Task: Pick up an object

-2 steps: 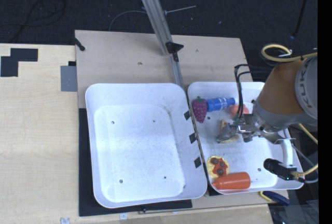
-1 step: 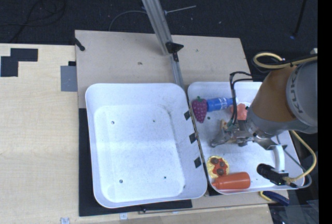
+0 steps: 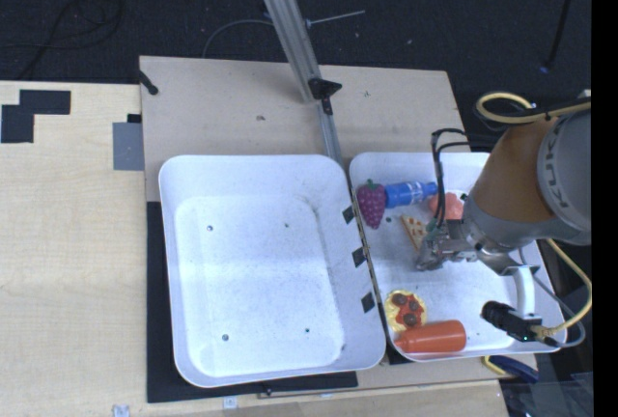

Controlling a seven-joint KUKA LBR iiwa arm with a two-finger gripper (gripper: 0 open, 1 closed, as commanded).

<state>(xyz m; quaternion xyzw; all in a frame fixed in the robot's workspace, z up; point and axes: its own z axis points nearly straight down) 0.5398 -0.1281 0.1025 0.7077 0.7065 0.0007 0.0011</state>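
The tool [image 3: 432, 256] sits low in the right bin [image 3: 381, 176], at the frame's right, just beside a pizza slice [image 3: 415, 231]; whether it grips anything cannot be told. Purple grapes [image 3: 372, 204] and a blue bottle [image 3: 409, 192] lie above it, a red sausage [image 3: 431, 337] and a yellow toy [image 3: 406, 308] below.

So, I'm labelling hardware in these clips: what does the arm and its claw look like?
The arm is a thick, rounded grey tube with a broad orange band above the wrist and dark lettering on the grey shell. Black cable loops beside the band, and a yellow cable curls above it. The claw is small, dark grey metal.
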